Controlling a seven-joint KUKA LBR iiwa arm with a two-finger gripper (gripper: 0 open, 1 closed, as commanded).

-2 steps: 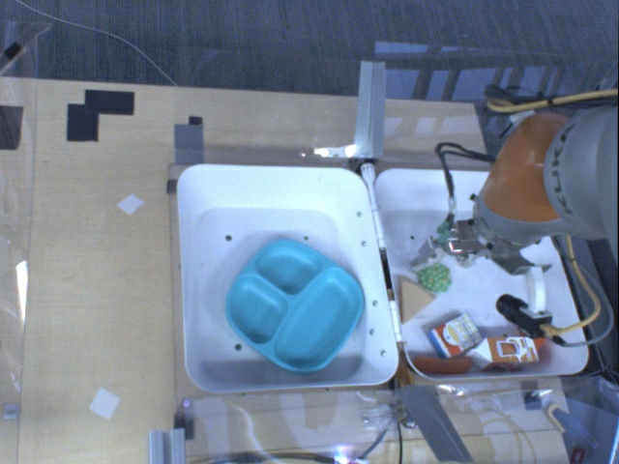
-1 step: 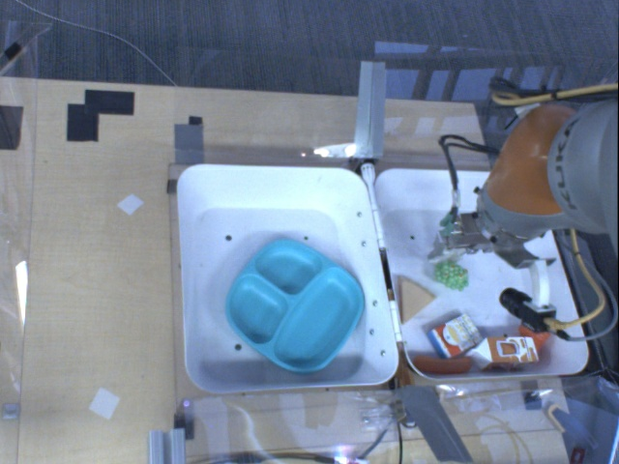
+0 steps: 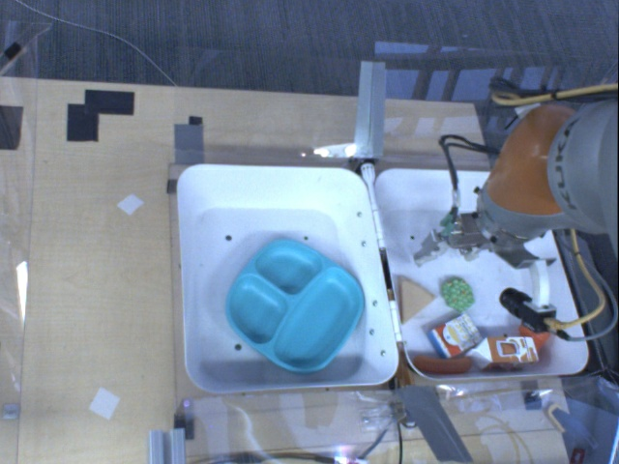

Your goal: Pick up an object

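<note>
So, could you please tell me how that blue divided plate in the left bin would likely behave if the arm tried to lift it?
The blue divided plate looks like moulded plastic, so probably stiff and light. Its glossy, rounded rim may slip from a pinch. It lies flat in the left bin, so it would likely slide rather than tip when pushed.

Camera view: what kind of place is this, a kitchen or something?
More likely a robot test bench than a kitchen. A grey arm reaches over two white bins, one holding a blue divided plate, the other toy food like a small carton.
</note>
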